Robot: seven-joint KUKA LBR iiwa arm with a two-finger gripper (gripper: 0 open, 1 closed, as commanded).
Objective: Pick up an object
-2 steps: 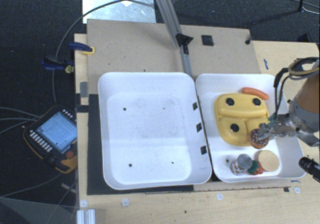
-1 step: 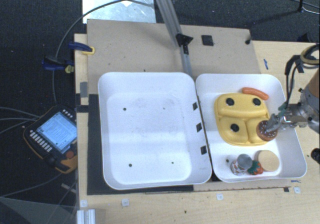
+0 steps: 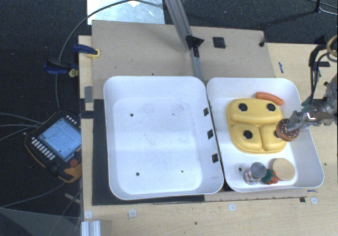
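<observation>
Your tool (image 3: 293, 124) sits at a small brown ring (image 3: 287, 131), grip state I cannot tell; it looks light, rigid, so pinch across its rim.

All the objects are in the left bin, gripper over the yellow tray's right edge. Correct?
Not quite. The camera view shows the objects in the right bin, not the left: the yellow tray, the orange sausage-shaped piece and the small items near the front. The gripper is indeed at the tray's right edge.
</observation>
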